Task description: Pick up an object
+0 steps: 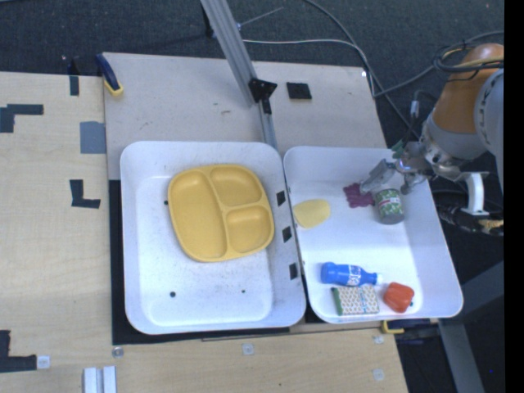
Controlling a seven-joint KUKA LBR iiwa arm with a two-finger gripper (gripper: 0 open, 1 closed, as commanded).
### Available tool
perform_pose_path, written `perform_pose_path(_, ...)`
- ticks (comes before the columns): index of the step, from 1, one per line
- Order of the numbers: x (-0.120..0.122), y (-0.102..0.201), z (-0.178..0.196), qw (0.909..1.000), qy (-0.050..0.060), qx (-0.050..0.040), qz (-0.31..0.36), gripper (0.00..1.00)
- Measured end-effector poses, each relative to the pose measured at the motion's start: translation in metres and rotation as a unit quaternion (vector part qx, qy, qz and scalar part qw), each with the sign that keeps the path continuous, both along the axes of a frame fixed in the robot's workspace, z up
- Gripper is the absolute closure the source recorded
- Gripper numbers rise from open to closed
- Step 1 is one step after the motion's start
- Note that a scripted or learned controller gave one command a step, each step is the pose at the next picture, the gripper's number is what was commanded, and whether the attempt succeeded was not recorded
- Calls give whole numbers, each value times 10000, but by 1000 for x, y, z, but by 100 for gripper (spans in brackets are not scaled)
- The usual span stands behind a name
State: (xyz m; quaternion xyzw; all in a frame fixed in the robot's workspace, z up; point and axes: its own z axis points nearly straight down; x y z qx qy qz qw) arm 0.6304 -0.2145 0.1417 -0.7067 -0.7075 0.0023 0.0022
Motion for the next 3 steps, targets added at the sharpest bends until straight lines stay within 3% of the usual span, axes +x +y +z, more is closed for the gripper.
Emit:
perform_pose_path(1, 0, 1, -53, 10000, -18, 2, -2, 0)
perform_pose_path(2, 2, 1, -37, 10000, -60, -10, 11, 100)
perform_pose_path(3, 7, 7, 7, 10000, -47, -2, 5, 100)
